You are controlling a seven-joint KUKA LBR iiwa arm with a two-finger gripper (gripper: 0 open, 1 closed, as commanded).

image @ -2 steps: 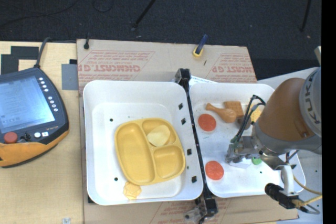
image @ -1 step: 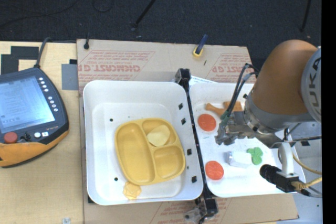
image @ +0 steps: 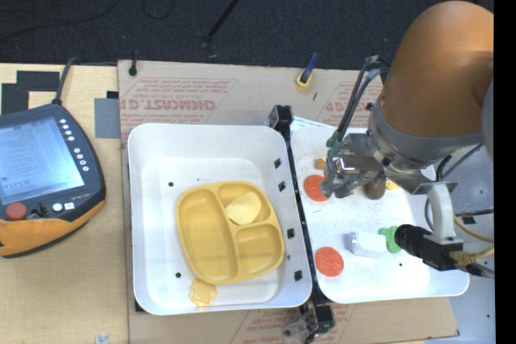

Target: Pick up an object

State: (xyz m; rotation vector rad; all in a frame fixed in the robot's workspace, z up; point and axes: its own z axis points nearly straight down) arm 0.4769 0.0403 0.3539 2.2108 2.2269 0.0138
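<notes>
My gripper (image: 339,183) hangs low over the back left part of the right bin (image: 439,286), under the big orange wrist band. Just to its left lies a red-orange disc (image: 314,188), partly covered by the gripper. A second red-orange disc (image: 329,261) lies near the bin's front left. Beside that one a white bottle with a green cap (image: 371,243) lies on its side. A brown lump (image: 376,189) sits right of the gripper, and a small orange piece (image: 320,163) lies behind it.
The left bin (image: 153,173) holds a yellow divided tray (image: 211,238) with a pale yellow piece (image: 243,209) in its back compartment. A yellow scrap (image: 202,293) lies at that bin's front. A teach pendant (image: 44,173) rests at the far left of the bench.
</notes>
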